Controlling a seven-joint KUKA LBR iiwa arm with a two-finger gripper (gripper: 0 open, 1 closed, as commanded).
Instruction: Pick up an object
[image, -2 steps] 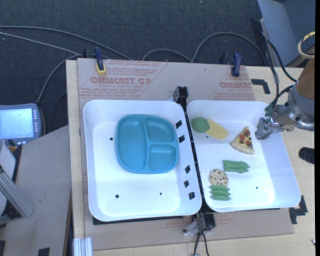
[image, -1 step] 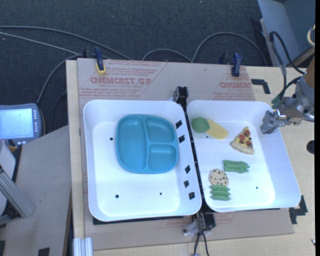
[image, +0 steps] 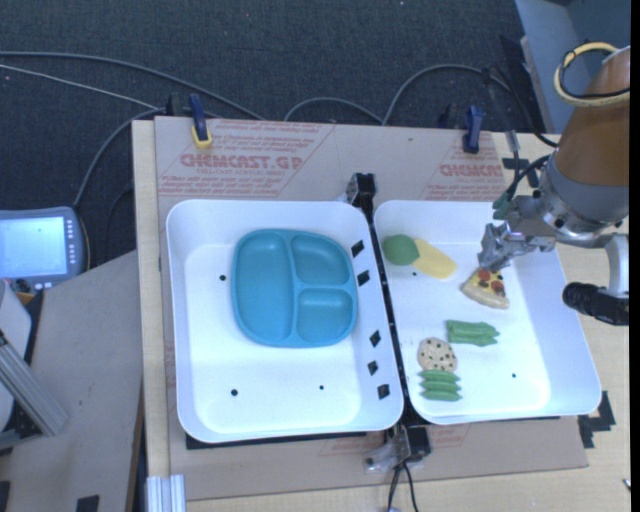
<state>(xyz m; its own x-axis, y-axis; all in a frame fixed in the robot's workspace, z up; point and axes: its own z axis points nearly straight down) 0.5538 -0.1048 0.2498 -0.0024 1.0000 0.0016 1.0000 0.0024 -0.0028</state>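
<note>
White, the right bin (image: 560, 390) holds a pizza slice toy (image: 486, 288) near its upper middle. The end effector (image: 495, 255) hangs directly above the slice; whether it grips anything, I cannot tell.

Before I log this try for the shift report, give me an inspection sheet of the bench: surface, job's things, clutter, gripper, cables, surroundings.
Surface: two white bins side by side, left bin and right bin, on a board printed with red lettering.
Job's things: in the right bin, pizza slice, green round piece touching yellow piece, green bean pod, cookie above green pea pod.
Clutter: blue divided tray in the left bin.
Gripper: the gripper hangs just above the pizza slice; nothing visibly held.
Cables: black cables run behind the board.
Surroundings: blue clamps on the board's far edge; small screen at left.
</note>
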